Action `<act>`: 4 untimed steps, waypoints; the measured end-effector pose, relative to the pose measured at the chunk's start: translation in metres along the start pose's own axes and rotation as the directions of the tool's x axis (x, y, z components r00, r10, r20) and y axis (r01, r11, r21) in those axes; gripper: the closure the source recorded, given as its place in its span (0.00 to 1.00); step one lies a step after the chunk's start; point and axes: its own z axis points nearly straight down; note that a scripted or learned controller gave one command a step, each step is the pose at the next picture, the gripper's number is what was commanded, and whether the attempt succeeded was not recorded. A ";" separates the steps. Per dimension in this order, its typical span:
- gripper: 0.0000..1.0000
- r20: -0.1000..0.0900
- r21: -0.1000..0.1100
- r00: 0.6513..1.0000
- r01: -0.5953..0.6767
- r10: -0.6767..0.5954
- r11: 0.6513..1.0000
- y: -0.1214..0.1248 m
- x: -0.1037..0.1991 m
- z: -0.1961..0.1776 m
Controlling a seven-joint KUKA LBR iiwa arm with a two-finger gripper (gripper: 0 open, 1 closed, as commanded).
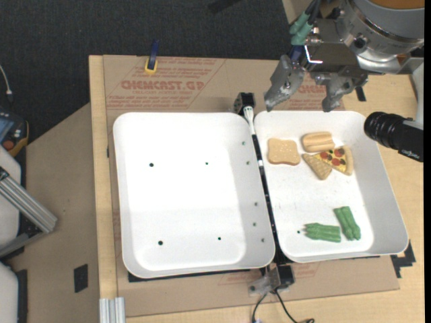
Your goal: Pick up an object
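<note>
Camera view: you see the gripper suspended above the far rim of the right bin, its two fingers spread apart with nothing between them. One fingertip sits near the bin's far left corner, the other further right along the same rim.

All candidate objects lie in the right bin. Note the toast slice in the far left part, lying flat, roughly square, with no marked long axis. Just to its right you find the bread roll, long axis running left to right. Touching the roll's near side is the pizza slice, flat, its tip pointing left toward the toast and its wide crust end toward the right.

In the near right part, observe two green bean pods: the first pod lies left to right; the second pod runs far to near, its near end beside the first pod's right end.

The left bin adjoins the right bin along the centre.
</note>
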 end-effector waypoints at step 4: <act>1.00 0.004 0.012 1.000 -0.002 0.002 1.000 -0.001 0.121 0.083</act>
